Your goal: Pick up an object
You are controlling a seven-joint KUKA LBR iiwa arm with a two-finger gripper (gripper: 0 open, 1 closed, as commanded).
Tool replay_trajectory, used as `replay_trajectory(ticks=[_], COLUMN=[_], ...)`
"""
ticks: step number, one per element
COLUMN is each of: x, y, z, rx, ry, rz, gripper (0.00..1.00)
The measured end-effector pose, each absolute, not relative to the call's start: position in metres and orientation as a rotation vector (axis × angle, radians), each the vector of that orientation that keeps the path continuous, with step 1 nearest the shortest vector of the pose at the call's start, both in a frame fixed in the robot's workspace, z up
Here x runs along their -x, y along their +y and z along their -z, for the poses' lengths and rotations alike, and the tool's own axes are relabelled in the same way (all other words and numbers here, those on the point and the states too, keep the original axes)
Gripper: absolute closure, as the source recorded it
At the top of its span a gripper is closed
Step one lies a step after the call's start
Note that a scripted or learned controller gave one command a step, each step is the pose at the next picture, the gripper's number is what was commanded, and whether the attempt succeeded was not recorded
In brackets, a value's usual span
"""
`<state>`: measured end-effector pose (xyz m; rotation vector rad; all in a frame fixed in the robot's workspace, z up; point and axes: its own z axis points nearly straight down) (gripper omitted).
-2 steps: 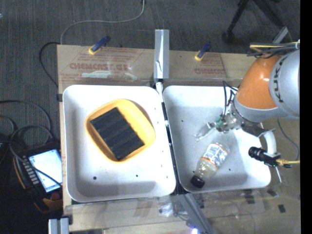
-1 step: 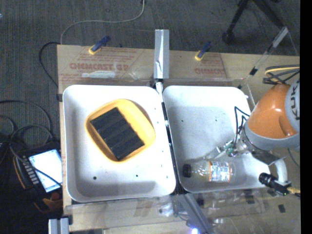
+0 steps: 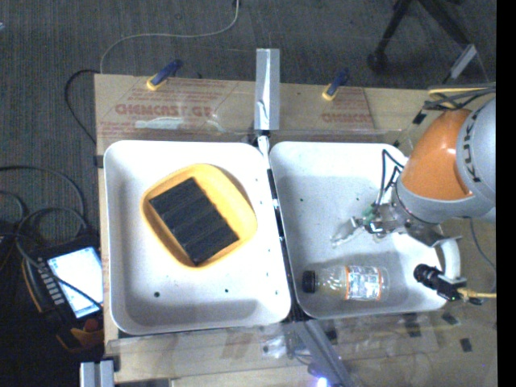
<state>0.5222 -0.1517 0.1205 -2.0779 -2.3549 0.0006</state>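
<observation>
Bottle (image 3: 347, 281) in right bin (image 3: 322, 168), sponge (image 3: 197, 214) left

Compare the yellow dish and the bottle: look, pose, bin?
The yellow dish is opaque, sits flat in the left bin and carries a black ridged block. The bottle is clear, black-capped, lying on its side in the right bin. Both rest on bin floors, ungripped.

Left bin (image 3: 121, 216), centre-left of frame: yellow bowl (image 3: 242, 208) tilted, black ribbed block (image 3: 193, 220) inside it. Right bin (image 3: 322, 168), centre-right: clear plastic bottle (image 3: 347, 281) lying on side along lower wall, dark cap pointing left. Arm (image 3: 439, 172) enters from right edge, orange band visible. Gripper (image 3: 359, 224) low over right bin, above bottle in frame, apart from it. Two blue-handled clamps (image 3: 164, 73) at bench top edge.
</observation>
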Motion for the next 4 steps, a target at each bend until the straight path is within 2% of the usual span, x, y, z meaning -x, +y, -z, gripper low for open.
replay_trajectory(ticks=[1, 2, 3, 4], x=[-0.484, -0.492, -0.494, -0.527], y=[-0.162, -0.114, -0.113, -0.104], z=[-0.186, -0.093, -0.103, -0.093], rx=[1.962, 1.844, 1.844, 2.244], ry=[-2.454, -2.558, -2.559, -2.214], rz=[0.000, 0.009, 0.015, 0.011], gripper=[0.00, 0.00, 1.00, 1.00])
